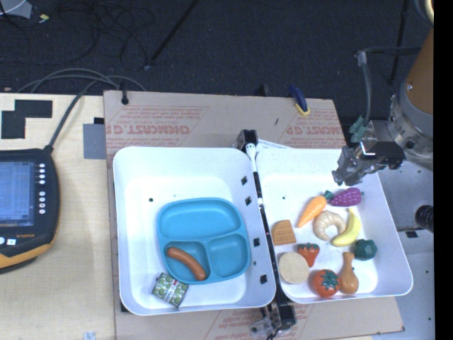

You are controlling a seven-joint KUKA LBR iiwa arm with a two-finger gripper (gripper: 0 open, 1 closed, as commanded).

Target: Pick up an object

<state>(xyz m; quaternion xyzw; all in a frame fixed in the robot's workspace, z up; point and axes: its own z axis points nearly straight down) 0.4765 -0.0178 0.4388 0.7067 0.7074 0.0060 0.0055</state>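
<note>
Pincer: you see the pincer (pixel 348 172) hanging over the right bin (pixel 297 168), at its far right edge; whether it is apart or together, you cannot tell.
Nearest thing: the purple grapes (pixel 346 197) lie just below it, beside the carrot (pixel 311 210).
Left bin: your blue tray (pixel 202 222) carries a sausage (pixel 186 262).

Single fixed camera above the bench, looking down at a slant, both white bins (pixel 141 168) in frame
</note>
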